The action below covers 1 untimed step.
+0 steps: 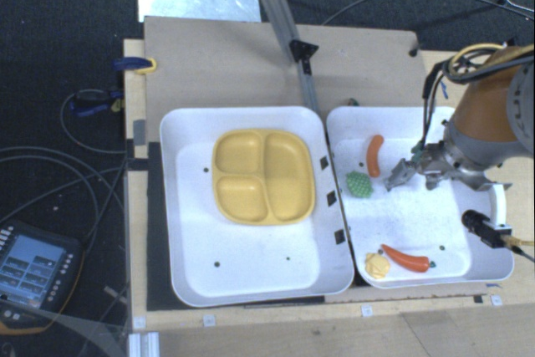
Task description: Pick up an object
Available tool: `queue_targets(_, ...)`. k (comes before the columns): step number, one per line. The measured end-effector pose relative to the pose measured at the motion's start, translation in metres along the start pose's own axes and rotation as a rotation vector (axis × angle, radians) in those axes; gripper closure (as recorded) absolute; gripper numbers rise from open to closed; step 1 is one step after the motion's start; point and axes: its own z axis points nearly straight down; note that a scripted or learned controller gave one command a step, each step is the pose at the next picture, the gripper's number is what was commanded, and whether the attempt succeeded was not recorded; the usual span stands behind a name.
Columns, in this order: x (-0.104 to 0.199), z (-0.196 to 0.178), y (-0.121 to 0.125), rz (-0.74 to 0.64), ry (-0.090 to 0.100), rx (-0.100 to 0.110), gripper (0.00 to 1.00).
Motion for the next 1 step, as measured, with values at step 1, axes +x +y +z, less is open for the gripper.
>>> queue_targets(1, -0.0003, -0.014, 0.0018, 0.0, -0.001, -0.007, 1.0)
